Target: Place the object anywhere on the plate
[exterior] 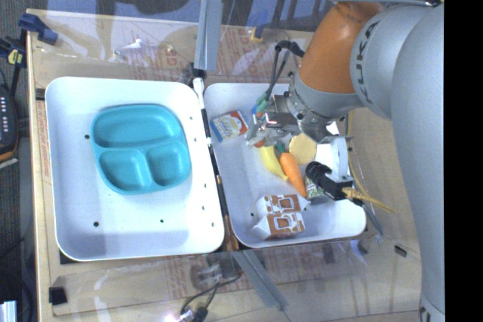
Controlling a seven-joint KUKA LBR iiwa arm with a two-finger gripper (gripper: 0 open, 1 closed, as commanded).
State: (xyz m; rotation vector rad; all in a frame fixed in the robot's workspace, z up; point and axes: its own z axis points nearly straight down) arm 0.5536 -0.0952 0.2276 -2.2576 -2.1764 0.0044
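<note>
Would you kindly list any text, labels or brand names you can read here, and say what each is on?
"KUKA", partly visible, on the grey arm.
Brown carton: printed panels, too blurred to read.
Small packet: red and blue print, too small to read.
Nothing else is legible.

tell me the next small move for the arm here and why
Probably lower the gripper onto one item and close. It sits over the right bin above the banana and carrot, with nothing seen between its fingers, while the blue plate in the left bin holds nothing yet.
</note>
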